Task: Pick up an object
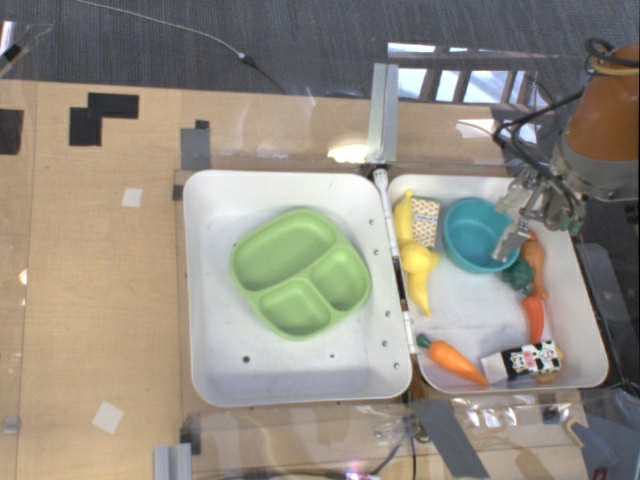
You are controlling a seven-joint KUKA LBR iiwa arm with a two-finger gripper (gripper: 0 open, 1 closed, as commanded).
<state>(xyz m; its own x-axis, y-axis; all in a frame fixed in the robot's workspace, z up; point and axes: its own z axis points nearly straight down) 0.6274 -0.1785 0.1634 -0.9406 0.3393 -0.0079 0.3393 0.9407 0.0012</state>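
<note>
On the wooden bench sit two shallow white bins side by side. The left bin holds a green divided plate with three compartments, lying roughly in its middle. The right bin carries the loose objects: a teal bowl near its upper middle, a yellow banana-like toy along the left wall, a small patterned card or packet just beside the banana's upper end, an orange carrot near the lower left corner, a black-and-white cow-patterned item at the lower right, and a slim red-orange piece along the right side with a dark green bit above it. The arm reaches in from the right, its orange band showing above the wrist, and the jaws hang at the right rim of the teal bowl, touching or just over it. Whether the jaws are released or clenched cannot be told from this slant, and nothing is seen between them.
</note>
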